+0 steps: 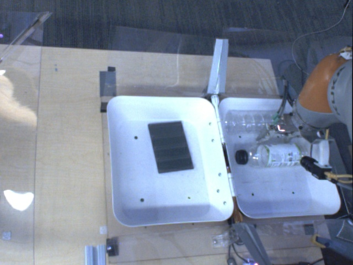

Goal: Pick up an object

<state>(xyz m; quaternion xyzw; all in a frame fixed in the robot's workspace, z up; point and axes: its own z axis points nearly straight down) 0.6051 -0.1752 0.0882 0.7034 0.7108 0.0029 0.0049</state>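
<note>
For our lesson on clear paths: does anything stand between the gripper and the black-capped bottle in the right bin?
Nothing visible does. The gripper is right beside the black-capped bottle in the right bin. A second clear bottle lies near the far wall, beside the gripper, not in between.

The grey arm [341,95] bears a rounded orange band [320,87] and a small metallic gripper [277,129].

Wooden bench [60,164]; left bin [127,164], right bin [287,195] side by side.
</note>
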